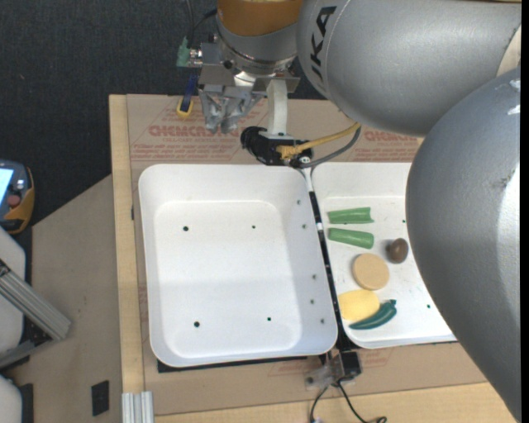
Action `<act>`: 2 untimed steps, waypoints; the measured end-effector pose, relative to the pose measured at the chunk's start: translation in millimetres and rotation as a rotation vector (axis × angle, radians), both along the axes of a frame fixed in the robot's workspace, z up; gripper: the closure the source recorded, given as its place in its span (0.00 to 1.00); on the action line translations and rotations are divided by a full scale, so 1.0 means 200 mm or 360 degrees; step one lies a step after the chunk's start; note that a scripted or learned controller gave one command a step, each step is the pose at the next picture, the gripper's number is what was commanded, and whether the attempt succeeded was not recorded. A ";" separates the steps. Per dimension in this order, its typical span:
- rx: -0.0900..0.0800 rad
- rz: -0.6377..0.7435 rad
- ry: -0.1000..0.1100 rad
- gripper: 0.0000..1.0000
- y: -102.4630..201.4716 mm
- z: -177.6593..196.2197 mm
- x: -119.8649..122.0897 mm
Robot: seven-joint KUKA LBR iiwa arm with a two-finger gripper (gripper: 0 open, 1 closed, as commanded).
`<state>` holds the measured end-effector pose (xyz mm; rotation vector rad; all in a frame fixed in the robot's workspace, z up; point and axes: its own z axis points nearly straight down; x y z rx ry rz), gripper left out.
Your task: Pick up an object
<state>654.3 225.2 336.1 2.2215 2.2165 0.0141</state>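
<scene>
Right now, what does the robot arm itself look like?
The smooth silver-grey rounded arm carries black lettering and an orange-gold band above the wrist. Below that hangs a small grey metal claw, with a green circuit board beside it.

Open room across left bin (165,248). Crowding right bin (413,335): two green pods (350,216), tan disc (370,271), brown ball (397,250), yellow piece (358,305), dark green pepper (378,316). Overhead, grey arm (463,165) blocking right side.
</scene>
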 end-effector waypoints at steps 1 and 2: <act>0.0001 0.0000 -0.0004 1.00 0.00 0.05 0.00; 0.0003 0.0000 -0.0007 1.00 0.00 0.10 0.00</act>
